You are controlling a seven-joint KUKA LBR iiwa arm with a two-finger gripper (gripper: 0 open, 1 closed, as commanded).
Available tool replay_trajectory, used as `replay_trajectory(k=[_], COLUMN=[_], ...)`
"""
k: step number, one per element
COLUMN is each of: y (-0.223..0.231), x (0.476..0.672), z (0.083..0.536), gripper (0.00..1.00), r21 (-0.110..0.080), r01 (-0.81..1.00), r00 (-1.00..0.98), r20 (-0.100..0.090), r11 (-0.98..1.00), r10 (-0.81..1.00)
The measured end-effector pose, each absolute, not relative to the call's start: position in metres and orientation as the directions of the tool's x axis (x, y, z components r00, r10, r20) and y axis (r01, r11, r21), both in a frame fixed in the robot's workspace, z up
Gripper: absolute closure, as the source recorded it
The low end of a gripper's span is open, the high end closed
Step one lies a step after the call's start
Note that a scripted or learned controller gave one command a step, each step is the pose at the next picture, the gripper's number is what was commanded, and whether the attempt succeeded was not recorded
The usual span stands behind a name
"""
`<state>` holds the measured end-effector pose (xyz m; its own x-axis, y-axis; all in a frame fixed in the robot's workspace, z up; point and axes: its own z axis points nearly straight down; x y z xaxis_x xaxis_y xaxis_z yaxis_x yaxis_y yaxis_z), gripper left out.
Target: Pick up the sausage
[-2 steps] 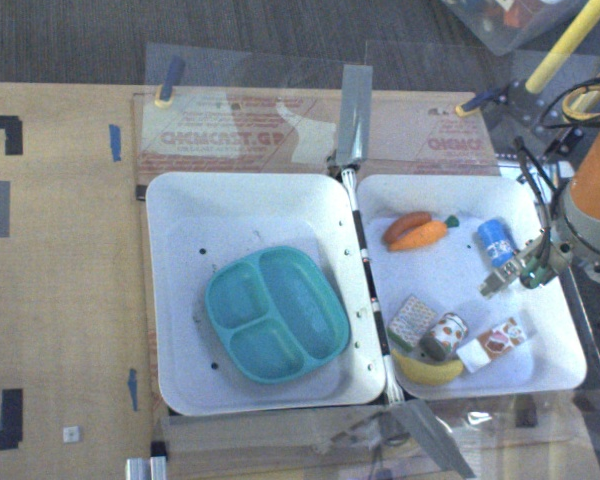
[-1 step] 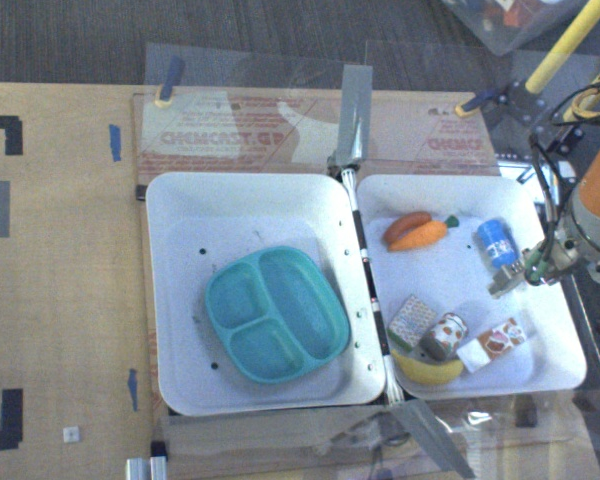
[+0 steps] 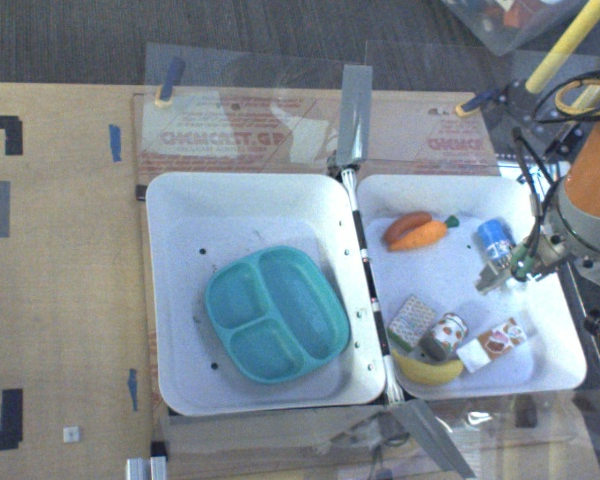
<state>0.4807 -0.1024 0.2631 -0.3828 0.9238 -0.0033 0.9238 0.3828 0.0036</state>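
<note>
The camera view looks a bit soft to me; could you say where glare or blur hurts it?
In the camera view, lighting is even and shadows faint; the clear sheet behind the bins carries pale reflections; the gripper and small items like the sausage and carrot are soft-edged, their outlines merging.

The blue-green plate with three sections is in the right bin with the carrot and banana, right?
Not quite. The camera view shows the blue-green plate lying in the left bin, by itself. The carrot and banana are in the right bin, as you said.
</note>
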Motion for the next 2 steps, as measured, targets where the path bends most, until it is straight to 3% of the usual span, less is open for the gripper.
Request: replay_trajectory(k=[2], y=[-0.1163], x=[0.48], z=[0.2557], gripper=[1.0], r21=[-0.001], r01=[0.99], r00=[-0.138], r20=[0.0], r11=[0.138], r10=[0.99])
